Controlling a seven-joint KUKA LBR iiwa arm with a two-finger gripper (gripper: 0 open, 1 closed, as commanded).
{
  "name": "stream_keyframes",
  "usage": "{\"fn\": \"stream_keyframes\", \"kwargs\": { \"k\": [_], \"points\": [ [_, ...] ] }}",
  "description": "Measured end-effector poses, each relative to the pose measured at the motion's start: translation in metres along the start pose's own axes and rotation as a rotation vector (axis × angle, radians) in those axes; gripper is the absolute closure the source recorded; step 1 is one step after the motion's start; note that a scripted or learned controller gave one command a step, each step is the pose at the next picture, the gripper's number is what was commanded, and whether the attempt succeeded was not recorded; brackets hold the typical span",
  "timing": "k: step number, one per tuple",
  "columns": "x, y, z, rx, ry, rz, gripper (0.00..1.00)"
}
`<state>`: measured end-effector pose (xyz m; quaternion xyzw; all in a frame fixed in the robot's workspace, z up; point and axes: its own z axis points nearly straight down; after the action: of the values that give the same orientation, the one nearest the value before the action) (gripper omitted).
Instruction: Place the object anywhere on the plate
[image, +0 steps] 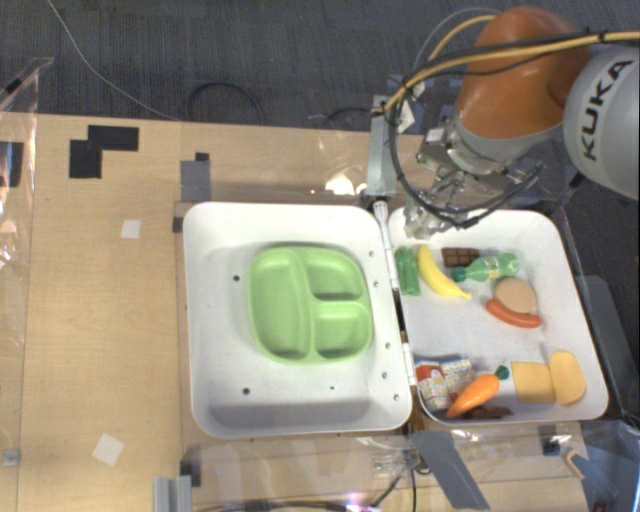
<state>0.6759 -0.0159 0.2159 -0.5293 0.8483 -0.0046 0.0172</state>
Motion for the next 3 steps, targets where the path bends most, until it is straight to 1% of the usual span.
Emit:
{"fn": "stream_keyframes", "kwargs": {
  "k": [1, 2, 3],
  "points": [
    [-0.05, 0.063, 0.029, -0.025, 0.012, -0.389, 1.0],
    [-0.056, 0.142, 0.027, -0.025, 0.012, -0.325, 1.0],
    [-0.039, 0.141, 0.027, -0.026, 0.012, -0.561, 1.0]
  ]
}}
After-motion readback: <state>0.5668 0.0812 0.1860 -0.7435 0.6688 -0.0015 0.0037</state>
